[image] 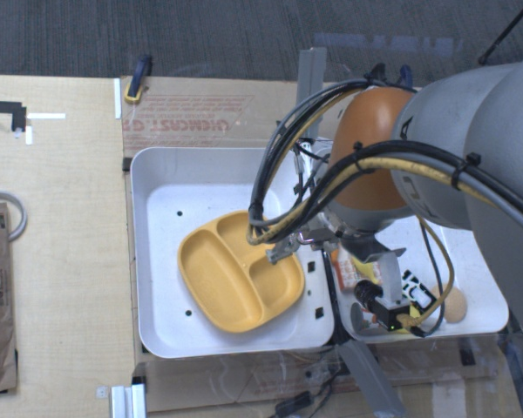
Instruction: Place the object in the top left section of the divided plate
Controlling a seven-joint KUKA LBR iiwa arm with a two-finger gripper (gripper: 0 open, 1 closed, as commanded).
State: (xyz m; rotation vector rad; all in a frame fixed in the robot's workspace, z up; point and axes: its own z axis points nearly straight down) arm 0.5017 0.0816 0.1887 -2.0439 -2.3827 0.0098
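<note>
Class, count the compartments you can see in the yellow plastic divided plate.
3. The yellow plastic divided plate in the left white bin shows one long section on its left side, and two smaller ones on its right, upper and lower; the arm overlaps that upper edge.

Yellow divided plate (231,286), three sections, lying flat and skewed in the left white bin (157,233), toward its right half. Rounded corners, glossy, its upper right corner hidden under cables. Which object is meant cannot be told; small items lie in the right bin (484,320).
</note>
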